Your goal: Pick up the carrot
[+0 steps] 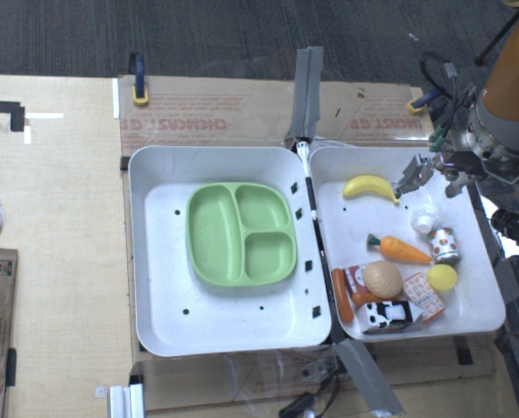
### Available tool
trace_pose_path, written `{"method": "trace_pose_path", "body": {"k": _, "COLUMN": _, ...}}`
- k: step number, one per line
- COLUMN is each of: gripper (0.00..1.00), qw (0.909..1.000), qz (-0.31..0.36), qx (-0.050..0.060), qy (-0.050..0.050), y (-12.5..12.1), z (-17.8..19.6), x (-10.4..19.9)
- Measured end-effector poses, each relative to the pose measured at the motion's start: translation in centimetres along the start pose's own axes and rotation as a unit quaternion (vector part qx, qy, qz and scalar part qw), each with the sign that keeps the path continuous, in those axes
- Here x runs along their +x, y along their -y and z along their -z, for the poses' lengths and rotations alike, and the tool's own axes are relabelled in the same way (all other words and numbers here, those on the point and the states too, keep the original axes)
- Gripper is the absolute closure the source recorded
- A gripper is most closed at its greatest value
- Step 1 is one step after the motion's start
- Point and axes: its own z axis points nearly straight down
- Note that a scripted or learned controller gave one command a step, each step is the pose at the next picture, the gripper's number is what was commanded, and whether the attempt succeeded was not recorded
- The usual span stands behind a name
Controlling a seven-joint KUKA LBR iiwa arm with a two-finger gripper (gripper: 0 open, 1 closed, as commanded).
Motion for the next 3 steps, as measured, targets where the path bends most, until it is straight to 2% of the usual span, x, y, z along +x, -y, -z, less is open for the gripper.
{"method": "trace_pose_path", "body": {"k": 1, "gripper": 0.0, "qw": 0.9965, "qz": 0.083, "qx": 0.0, "qy": 0.0, "y": -1.4, "z": -9.5, "x": -0.2}}
{"method": "trace_pose_path", "body": {"k": 2, "gripper": 0.0, "qw": 0.9691, "qz": 0.247, "qx": -0.005, "qy": 0.001, "y": 1.1, "z": -18.9, "x": -3.5}}
{"method": "trace_pose_path", "body": {"k": 3, "gripper": 1.0, "qw": 0.9695, "qz": 0.245, "qx": -0.006, "qy": 0.001, "y": 1.0, "z": -18.1, "x": -3.5}}
